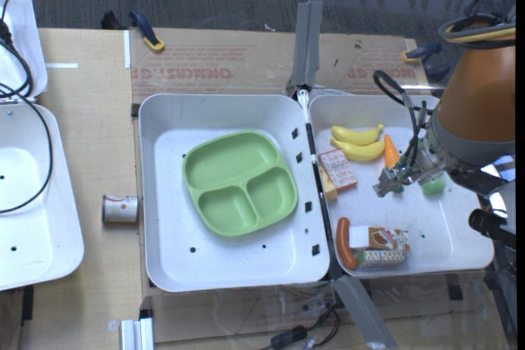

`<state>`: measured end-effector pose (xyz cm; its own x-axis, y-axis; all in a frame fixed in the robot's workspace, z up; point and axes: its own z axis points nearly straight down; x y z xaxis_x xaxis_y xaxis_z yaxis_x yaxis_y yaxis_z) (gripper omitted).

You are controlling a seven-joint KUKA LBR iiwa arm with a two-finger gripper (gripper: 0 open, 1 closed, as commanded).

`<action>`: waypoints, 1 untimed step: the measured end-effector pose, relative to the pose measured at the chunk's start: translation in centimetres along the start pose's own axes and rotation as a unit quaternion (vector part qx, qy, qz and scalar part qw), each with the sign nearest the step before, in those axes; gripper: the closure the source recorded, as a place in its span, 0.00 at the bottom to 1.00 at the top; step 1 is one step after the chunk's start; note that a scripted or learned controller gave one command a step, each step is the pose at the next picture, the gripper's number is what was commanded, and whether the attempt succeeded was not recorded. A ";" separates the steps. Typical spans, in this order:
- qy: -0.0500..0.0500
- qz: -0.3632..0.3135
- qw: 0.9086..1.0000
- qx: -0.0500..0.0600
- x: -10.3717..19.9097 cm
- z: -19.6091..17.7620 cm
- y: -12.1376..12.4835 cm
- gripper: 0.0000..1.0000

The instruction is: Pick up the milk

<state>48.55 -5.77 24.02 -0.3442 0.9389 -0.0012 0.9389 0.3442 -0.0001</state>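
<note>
In the right bin (459, 246), a white carton with brown and green print, which I take for the milk (380, 247), lies on its side near the front wall. A red sausage (344, 243) touches its left end. My gripper (392, 181) hangs over the middle of this bin, a short way behind and slightly right of the carton and apart from it. The gripper sits just below an orange carrot (390, 152) and left of a small green piece (433, 186). Nothing is seen held in it.
Two yellow bananas (358, 141) lie at the back of the right bin. A pink-red packet (337, 169) and a yellow block (328, 187) sit by its left wall. The left bin (164, 250) holds a green divided plate (239, 182). A small can (120, 209) lies on the bench.
</note>
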 end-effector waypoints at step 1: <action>-0.001 0.019 1.000 0.000 -6.1 -10.8 -3.0 1.00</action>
<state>47.87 -12.53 34.80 -0.3074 0.9516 -0.0025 0.9516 0.3074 -0.0004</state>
